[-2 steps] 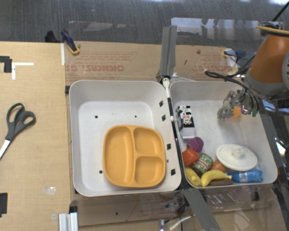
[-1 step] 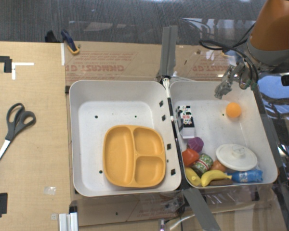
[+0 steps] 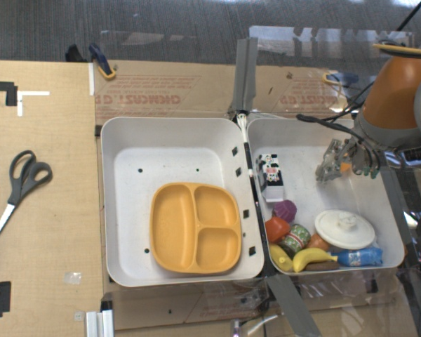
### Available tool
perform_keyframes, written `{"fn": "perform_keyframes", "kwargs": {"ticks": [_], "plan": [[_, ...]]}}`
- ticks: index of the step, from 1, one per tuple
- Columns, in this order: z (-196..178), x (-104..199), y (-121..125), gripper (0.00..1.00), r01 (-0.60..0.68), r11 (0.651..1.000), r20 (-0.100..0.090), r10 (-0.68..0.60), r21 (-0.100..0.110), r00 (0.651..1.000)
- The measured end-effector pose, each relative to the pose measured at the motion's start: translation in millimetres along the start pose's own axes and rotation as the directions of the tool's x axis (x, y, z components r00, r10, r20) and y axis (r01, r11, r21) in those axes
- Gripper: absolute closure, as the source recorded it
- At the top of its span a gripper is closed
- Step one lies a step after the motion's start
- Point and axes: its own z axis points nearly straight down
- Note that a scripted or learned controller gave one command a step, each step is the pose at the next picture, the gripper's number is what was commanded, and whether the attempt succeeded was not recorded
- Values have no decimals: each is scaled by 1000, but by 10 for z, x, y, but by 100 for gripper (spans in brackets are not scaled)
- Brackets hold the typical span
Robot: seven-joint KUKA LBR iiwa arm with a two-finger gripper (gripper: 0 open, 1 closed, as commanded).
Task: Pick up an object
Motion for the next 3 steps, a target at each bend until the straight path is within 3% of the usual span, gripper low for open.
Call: {"fn": "perform_keyframes", "kwargs": {"ticks": [1,2,3], "plan": [[4,-79,785,100,-240,971,-1,240,-1,971],[-2068,4,449,100,14,1000,1,-14,0,1000],[-2960,-228,439,100,-70,998,1,70,0,998]]}}
